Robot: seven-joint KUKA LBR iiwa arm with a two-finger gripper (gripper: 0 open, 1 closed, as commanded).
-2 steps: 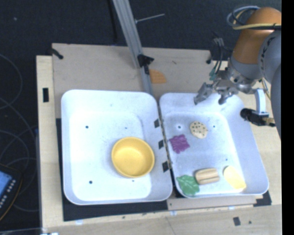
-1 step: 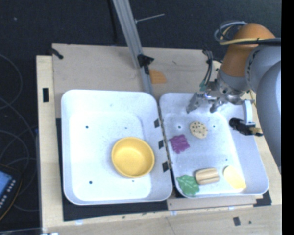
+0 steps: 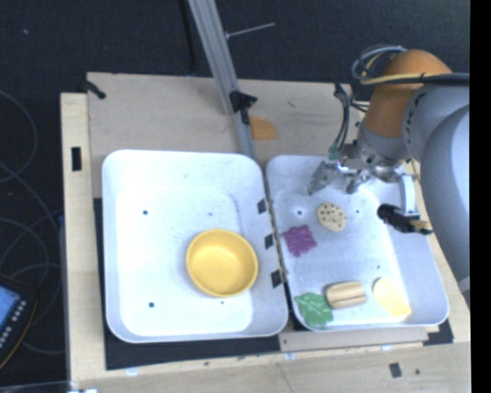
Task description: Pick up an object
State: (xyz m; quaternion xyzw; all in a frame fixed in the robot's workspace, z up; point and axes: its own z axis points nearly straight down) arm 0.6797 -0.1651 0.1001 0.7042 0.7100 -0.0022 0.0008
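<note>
L bin [image 3: 147,187] w/ yellow bowl [image 3: 222,261], R bin [image 3: 409,252] w/ cookie [image 3: 331,216]

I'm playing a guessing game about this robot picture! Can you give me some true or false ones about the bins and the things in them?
1. The yellow bowl sits in the left bin. True.
2. The cookie is in the same bin as the bowl. False: it lies in the right bin.
3. The gripper hangs above the right bin's far end. True.
4. The purple piece is between the gripper's fingers. False: it lies on the bin floor, apart from the gripper.
5. The green piece lies beside the tan roll. True.
</note>
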